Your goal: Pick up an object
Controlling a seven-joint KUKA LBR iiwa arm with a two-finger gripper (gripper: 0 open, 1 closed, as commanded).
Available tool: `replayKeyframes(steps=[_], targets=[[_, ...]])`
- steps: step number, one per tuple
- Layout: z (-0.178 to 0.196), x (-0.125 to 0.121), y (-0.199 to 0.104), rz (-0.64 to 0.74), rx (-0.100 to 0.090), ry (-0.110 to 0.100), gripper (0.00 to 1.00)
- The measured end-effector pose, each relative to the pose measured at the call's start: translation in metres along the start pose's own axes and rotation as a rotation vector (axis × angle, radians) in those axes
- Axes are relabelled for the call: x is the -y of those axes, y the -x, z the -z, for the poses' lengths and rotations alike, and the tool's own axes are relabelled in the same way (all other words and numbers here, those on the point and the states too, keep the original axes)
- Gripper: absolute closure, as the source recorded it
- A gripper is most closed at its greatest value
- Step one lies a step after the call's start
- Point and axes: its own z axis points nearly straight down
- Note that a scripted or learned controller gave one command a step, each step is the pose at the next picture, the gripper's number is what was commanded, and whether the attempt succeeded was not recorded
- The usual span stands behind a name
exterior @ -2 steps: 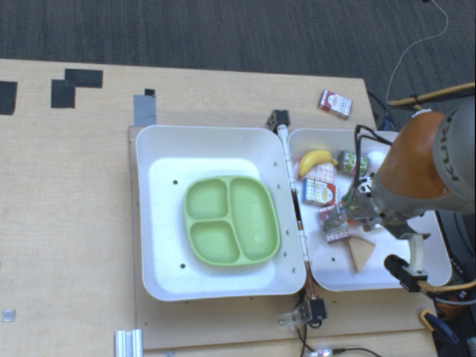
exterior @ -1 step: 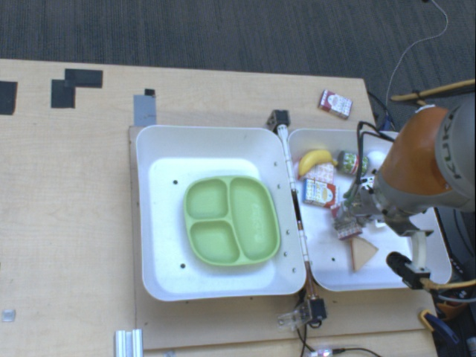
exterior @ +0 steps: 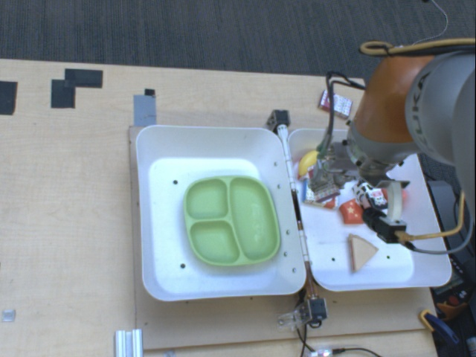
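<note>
The gripper [exterior: 325, 178] hangs low over the far left part of the right bin [exterior: 416, 270], its metal fingers down among a small cluster of objects; whether they are spread or closed, or grip anything, cannot be told from here. Just beside it lies a yellow rounded object [exterior: 307, 162], near the bin's far left corner. A small red object [exterior: 351, 212] sits toward the bin's middle, and a tan wedge-shaped block [exterior: 362, 253], flat-faced and triangular, rests nearer the front edge, well apart from the fingers. The left bin [exterior: 160, 274] is smooth white plastic with rounded corners and carries a pale green divided plate [exterior: 232, 220] with three glossy compartments.
</note>
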Motion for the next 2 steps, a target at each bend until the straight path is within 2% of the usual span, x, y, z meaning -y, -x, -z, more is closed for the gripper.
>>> replayKeyframes(steps=[1,2], targets=[[0.019,0.053,-0.039,0.0,0.0,-0.003,1.0],[0.17,-0.036,-0.069,0.0,0.001,0.003,1.0]])
